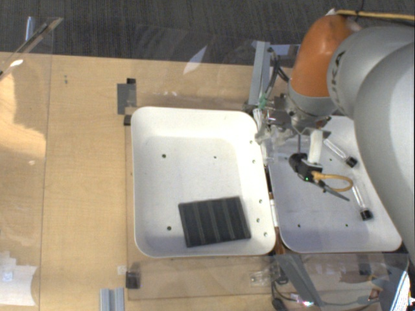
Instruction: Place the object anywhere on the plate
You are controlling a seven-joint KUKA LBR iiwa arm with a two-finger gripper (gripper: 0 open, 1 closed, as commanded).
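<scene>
Clear tubes with black caps, two of them, are my best read of the object; can't tell which one is meant. Both lie flat on the floor of the right bin [337, 241]: upper tube [337, 151] just right of the gripper [295, 138], lower tube [358, 205] nearer the bin's right side. The two are apart.

Gripper state: cannot tell, wrist blocks it. Nothing visibly held.

Handling guess: light, rigid, smooth plastic, round section, so likely to roll or squirt out of a pinch. Grab mid-barrel, across the long axis, not at the cap.

Orientation: both long axes run diagonally, upper-left to lower-right in view, caps at the lower-right ends. Lower tube sits steeper.

Target is the ribbed black plate [214, 221], flat in the left bin [194, 112] near its lower-right corner in view, well apart from both tubes.
</scene>
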